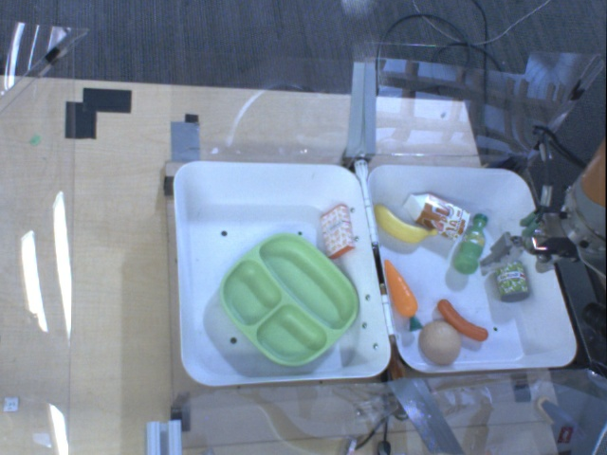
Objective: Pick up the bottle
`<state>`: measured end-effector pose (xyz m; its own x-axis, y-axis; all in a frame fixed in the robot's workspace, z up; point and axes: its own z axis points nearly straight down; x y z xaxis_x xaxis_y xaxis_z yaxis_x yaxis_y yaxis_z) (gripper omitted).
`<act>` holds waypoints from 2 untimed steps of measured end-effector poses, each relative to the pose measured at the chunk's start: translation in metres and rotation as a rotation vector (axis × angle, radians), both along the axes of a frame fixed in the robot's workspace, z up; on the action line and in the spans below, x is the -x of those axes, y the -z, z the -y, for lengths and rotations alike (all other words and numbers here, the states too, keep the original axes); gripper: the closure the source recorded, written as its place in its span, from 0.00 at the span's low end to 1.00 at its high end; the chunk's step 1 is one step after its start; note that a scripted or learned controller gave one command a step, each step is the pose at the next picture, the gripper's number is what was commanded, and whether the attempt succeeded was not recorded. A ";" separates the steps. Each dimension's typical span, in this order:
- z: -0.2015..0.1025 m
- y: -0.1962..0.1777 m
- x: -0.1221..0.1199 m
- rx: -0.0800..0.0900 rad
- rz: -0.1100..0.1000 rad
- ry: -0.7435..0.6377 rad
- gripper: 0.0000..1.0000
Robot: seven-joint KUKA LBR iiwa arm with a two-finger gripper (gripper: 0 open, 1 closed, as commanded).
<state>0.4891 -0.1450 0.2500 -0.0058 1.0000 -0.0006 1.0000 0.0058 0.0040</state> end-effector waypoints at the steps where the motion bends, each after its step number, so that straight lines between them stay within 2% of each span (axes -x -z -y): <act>1: -0.044 0.080 -0.056 -0.002 -0.003 0.282 0.00; 2: 0.040 0.162 -0.097 0.000 0.003 0.257 0.00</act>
